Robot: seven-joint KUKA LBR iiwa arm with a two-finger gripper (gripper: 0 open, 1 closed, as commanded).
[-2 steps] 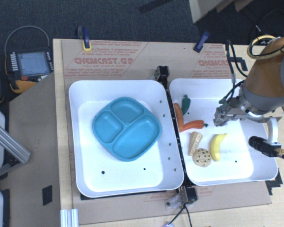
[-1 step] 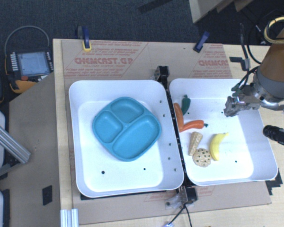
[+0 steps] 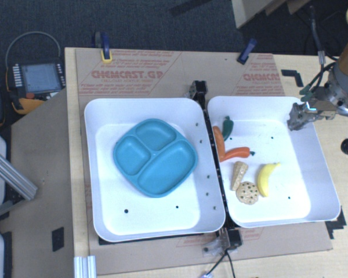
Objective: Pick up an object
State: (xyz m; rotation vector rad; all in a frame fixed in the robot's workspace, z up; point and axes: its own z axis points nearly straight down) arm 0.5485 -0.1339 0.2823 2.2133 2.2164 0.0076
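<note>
Gripper (image 3: 297,119): at the right bin's upper right rim; I cannot tell how it is set, the view there is too small and dark.
Right bin (image 3: 313,155): holds a banana (image 3: 267,178), a round cookie (image 3: 247,193), a tan wedge (image 3: 239,174), two carrots (image 3: 235,153) and a green piece (image 3: 227,125), all well apart from the gripper.
Left bin (image 3: 95,155): a blue divided plate (image 3: 155,156).
Worktop (image 3: 75,97): carries both bins side by side.

I count two bins (image 3: 104,213), one blue plate (image 3: 155,157), two carrots (image 3: 235,153) (one beside the divider), one banana (image 3: 267,178), one cone (image 3: 239,174), one cookie (image 3: 247,193).
</note>
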